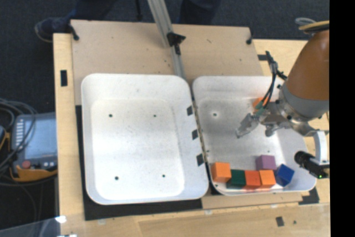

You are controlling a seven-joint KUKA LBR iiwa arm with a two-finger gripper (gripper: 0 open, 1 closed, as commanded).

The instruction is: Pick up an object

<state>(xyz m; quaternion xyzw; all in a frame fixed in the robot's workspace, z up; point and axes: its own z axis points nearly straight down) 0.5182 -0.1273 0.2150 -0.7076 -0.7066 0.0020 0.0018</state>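
Camera view, end effector (250,126) spread over right bin (222,91), small orange, green, purple, blue blocks (252,175) along its near edge

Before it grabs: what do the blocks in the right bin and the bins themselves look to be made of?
Blocks: likely painted wood or foam, since they show flat matte colours, square edges and no glare. Right bin and left bin: probably moulded plastic, white with rounded corners and scuffed, speckled floors.
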